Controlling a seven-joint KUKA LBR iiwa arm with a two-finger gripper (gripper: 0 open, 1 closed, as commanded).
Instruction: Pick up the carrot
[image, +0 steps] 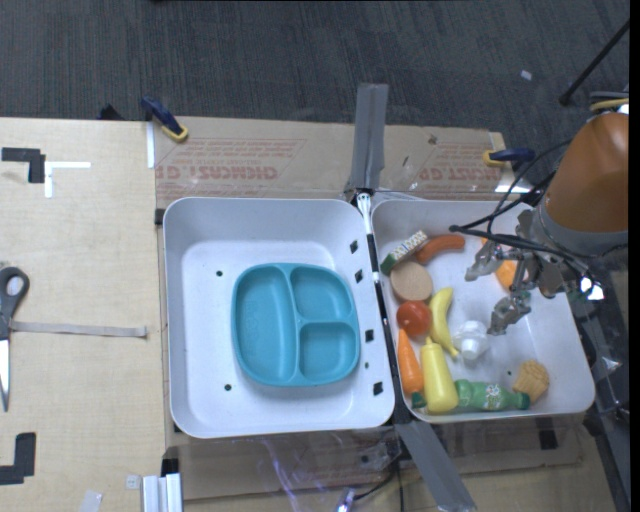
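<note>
The carrot (408, 362) is a slim orange piece lying along the left wall of the right bin (570, 330), just below a red tomato (414, 318) and beside a yellow bottle (437, 375). My gripper (496, 291) hangs over the middle of the right bin, well to the right of the carrot and apart from it. Its two fingers stand open, with only white bin floor between them. A small orange item (508, 272) lies right beside the gripper, partly hidden by it.
The right bin also holds a sausage (440, 247), a round bun (411, 281), a banana (441, 312), a green bottle (490, 396), a brown pastry (531, 378) and a clear white piece (470, 342). A blue divided plate (296, 323) sits in the left bin (190, 300).
</note>
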